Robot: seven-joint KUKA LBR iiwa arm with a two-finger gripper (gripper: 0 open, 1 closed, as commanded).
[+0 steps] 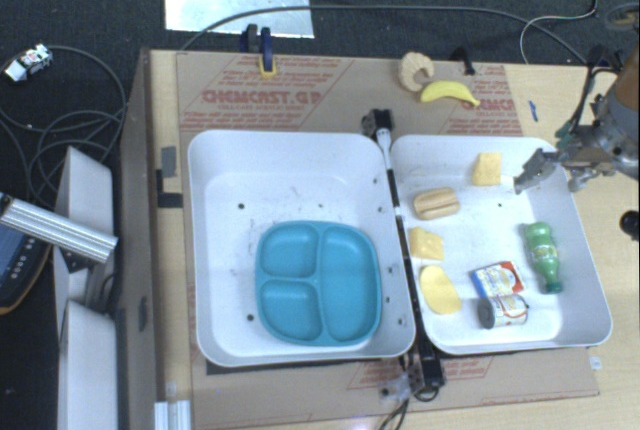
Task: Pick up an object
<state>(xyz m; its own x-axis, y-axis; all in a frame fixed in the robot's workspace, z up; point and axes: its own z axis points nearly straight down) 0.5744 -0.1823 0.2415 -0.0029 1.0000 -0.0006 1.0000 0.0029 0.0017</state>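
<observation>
The right bin (590,313) holds several small items: a yellow cube (487,168), a tan bun (436,203), a yellow wedge (426,244), a pale yellow oval piece (439,289), a green bottle (542,256) lying on its side, and a small can with a red, white and blue label (498,294). My gripper (556,175) hangs over the bin's far right corner, open, with nothing between its fingers. It is right of the yellow cube and above the green bottle.
The left bin (230,168) holds a blue divided plate (319,281). A banana (448,93) and a beige round object (416,70) lie on the bench behind the right bin. Cables run across the floor at the back.
</observation>
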